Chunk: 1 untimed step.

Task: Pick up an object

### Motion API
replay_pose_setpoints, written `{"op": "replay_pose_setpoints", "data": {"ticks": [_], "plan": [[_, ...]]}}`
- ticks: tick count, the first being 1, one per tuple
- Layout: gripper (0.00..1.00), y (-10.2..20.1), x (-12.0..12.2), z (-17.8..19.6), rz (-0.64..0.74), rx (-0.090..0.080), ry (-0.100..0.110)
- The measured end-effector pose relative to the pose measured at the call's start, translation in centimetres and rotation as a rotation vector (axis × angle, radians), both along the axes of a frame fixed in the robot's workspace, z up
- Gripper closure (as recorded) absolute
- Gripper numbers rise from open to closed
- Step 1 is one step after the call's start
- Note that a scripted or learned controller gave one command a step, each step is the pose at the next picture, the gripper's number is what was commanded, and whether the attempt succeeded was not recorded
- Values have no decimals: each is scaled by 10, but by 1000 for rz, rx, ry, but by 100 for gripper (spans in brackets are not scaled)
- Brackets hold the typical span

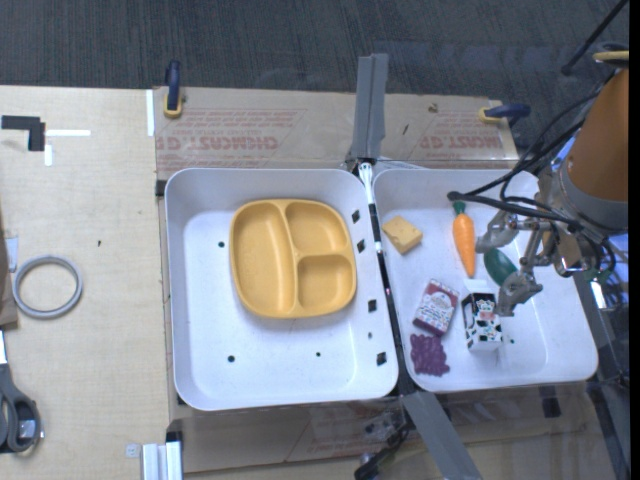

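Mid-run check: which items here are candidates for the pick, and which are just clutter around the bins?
Pick candidates, right bin:
- carrot
- yellow sponge block
- red packet
- purple grapes
- black-and-white carton
- green item, beside the tool

Lying about:
- yellow divided plate, left bin
- tape roll
- scissors
- clamps

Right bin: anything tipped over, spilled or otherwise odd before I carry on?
Nothing spilled or damaged. In the right bin the carrot, cheese wedge, red packet, grapes and milk carton lie loose and apart. The gripper hovers over a green item, partly hiding it.
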State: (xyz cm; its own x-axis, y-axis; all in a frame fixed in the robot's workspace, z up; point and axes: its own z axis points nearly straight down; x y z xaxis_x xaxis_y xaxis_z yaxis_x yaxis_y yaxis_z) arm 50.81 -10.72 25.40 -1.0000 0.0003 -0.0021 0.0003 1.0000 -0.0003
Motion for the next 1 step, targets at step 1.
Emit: {"op": "replay_pose_setpoints", "data": {"ticks": [1], "plan": [[0, -4, 27, -79, -176, 0, 1]]}}
